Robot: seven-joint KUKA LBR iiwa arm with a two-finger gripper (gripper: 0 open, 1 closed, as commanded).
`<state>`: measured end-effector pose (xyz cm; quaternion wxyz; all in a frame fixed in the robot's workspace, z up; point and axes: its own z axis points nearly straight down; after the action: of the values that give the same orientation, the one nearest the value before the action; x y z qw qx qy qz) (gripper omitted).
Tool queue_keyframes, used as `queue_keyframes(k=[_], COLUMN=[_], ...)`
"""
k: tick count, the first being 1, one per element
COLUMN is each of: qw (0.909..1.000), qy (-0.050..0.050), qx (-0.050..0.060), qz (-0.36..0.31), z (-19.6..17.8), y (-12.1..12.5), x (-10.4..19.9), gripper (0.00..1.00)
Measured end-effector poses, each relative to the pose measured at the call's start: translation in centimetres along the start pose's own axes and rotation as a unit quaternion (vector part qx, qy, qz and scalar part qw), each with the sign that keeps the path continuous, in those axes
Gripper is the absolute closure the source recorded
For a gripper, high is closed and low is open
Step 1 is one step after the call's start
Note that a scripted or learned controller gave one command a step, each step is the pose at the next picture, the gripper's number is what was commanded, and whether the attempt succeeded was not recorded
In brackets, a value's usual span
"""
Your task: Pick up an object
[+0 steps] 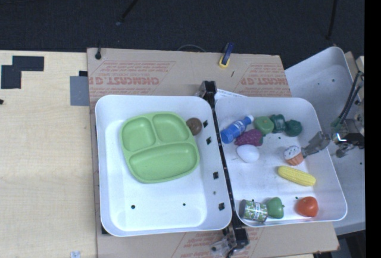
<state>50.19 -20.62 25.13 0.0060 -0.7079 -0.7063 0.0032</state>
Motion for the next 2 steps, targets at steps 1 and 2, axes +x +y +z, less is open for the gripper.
queue_keyframes(k=[1,2], qw=[1.0000,1.0000], qy=[-0.001,-0.001], qx=[-0.005,-0.003], qz=[-0.001,-0.002], z=[-0.6,3.8], y=[0.2,0.4], x=[0.0,0.2], gripper=[0.00,0.00])
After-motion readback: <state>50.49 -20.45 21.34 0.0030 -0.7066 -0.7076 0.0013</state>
